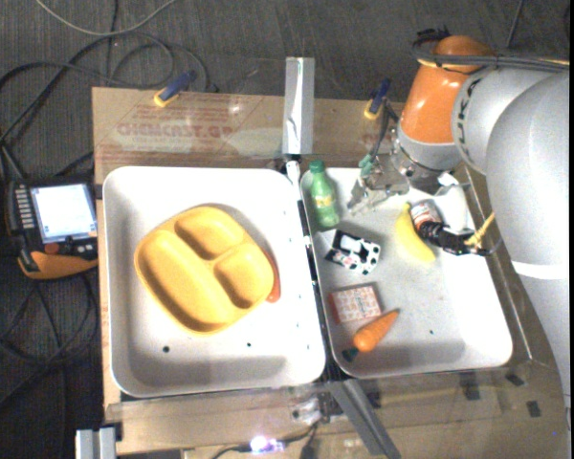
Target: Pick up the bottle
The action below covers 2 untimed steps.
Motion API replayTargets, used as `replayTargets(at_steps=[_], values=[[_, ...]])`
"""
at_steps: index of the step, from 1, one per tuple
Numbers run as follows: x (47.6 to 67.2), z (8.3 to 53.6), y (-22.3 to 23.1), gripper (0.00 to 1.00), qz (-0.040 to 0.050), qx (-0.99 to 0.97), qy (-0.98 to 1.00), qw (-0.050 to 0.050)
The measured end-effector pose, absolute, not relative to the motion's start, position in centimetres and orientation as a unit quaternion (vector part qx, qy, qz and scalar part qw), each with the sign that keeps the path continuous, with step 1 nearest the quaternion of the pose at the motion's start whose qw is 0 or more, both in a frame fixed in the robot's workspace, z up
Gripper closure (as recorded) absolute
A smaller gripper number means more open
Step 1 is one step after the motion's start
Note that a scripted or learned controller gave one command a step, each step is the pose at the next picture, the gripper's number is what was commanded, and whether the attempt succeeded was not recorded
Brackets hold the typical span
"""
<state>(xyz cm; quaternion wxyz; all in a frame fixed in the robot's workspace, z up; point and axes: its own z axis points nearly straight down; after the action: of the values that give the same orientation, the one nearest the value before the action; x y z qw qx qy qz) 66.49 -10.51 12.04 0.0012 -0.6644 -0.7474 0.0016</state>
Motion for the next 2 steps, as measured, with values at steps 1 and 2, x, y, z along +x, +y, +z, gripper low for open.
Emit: replayTargets(at_steps=[1, 2], values=[[65.4, 18.3, -2.7, 1.00, 0.0017, -0.791, -0.612, 0.001], [66.8, 18.3, -6.0, 1.00, 0.0025, -0.746, -0.665, -0.001]])
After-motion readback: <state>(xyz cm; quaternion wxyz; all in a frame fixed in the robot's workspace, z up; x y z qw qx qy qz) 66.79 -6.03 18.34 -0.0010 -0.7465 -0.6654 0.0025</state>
